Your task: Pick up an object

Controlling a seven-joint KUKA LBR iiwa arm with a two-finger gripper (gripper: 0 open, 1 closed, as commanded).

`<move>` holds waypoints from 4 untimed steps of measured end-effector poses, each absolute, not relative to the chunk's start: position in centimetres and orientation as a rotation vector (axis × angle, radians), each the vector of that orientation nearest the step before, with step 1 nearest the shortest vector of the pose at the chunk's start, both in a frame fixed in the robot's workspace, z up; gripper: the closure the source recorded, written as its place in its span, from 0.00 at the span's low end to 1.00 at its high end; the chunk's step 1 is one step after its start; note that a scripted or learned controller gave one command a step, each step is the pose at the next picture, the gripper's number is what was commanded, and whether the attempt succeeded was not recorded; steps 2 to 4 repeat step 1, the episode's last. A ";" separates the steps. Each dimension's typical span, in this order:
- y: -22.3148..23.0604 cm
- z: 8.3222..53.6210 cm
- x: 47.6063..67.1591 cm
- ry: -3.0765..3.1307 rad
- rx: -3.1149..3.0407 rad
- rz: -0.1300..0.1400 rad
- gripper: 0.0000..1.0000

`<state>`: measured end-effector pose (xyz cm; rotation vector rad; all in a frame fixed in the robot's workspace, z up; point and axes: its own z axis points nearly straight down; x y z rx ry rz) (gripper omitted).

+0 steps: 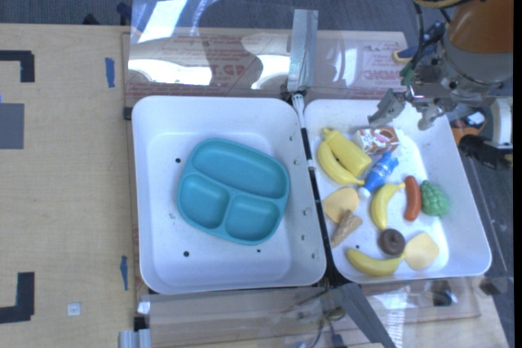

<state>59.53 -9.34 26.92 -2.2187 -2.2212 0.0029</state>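
From the camera view above the bench [57, 175], two shallow white bins sit side by side. The left bin [155, 134] holds a teal divided plate [232, 190] with three compartments, lying near its middle. The right bin [465, 232] carries a crowd of toy foods: a bunch of yellow bananas [342, 156] toward its far left corner, a red-and-white packet [377, 139] just beside them at the far edge, and a blue bottle [380, 172] slanting between the bananas and the middle of the bin. A single banana [383, 204] curves near the centre, with a red sausage [412, 198] just to its right and a green broccoli piece [435, 199] next to that, toward the right edge. An orange-yellow wedge [341, 201] and a tan cone [344, 227] lie along the left edge. At the near edge rest another banana [371, 262], a brown doughnut [392, 240] and a pale yellow slice [421, 251]. The grey arm with its orange band [485, 8] reaches over the far right corner of this bin. The tool [405, 112] hangs above the packet with its two fingers spread apart, nothing between them.
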 end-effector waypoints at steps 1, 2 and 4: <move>-11.9 25.3 63.6 -2.191 -2.252 0.002 0.00; -11.9 25.3 63.6 -2.191 -2.252 0.002 0.00; -11.9 25.3 63.6 -2.191 -2.252 0.002 0.00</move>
